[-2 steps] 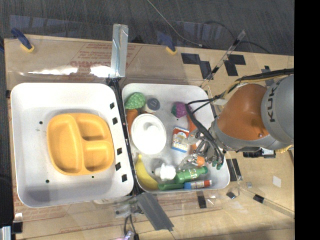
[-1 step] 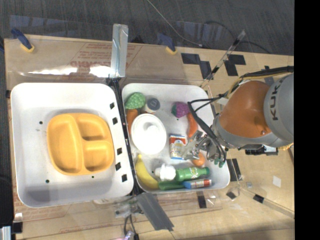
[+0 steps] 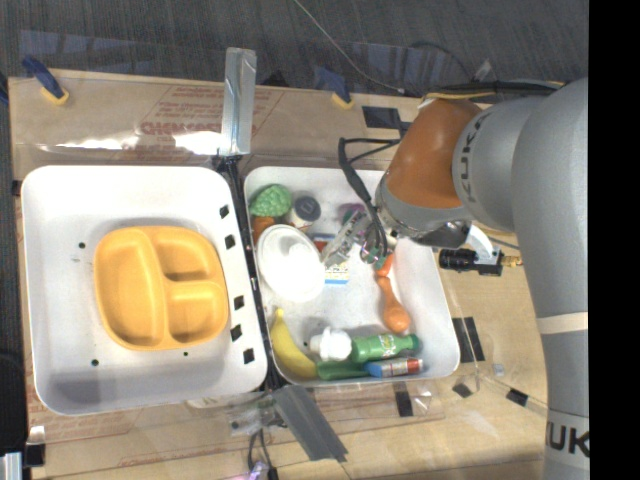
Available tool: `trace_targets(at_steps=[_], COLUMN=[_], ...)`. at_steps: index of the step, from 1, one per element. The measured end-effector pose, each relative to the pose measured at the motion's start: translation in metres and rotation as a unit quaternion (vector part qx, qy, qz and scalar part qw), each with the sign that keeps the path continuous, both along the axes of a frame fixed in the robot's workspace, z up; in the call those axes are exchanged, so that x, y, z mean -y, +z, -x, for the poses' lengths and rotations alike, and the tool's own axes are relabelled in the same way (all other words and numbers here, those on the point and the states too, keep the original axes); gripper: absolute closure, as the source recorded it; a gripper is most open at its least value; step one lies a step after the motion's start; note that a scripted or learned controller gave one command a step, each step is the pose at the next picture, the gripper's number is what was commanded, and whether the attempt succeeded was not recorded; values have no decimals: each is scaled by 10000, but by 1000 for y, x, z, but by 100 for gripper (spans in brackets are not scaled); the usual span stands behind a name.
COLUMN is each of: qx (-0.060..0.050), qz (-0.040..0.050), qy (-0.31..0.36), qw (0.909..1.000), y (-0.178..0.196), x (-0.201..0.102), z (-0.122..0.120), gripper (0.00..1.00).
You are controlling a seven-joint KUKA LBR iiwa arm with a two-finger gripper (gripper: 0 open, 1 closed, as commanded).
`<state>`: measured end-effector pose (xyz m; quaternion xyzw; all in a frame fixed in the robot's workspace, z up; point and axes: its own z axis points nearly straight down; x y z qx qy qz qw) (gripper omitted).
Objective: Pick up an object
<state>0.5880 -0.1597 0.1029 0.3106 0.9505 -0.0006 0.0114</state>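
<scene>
The arm [image 3: 500,168] comes in from the right over the right bin [image 3: 440,298], while the left bin [image 3: 50,298] just has a yellow divided tray [image 3: 160,286] sitting in it. In the right bin there's a white bowl [image 3: 292,263], a banana [image 3: 288,353], a green bottle [image 3: 368,347], an orange carrot [image 3: 392,293], and a green leafy thing [image 3: 270,202] at the top. The gripper [image 3: 352,243] hangs low just right of the bowl, and honestly I can't tell if it's got anything.

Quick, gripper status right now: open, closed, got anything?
Gripper: down in the right bin, above the white bowl and beside the carrot. Open or closed cannot be told; nothing visibly held.
</scene>
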Motion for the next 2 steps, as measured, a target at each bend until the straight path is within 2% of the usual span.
trace_targets(at_steps=[1, 2], qx=[-40, -120], qz=[-35, -53], qy=[-871, -836], qw=[9962, 9964], y=[178, 135], x=[26, -25], z=[-41, 31], gripper=[100, 100])
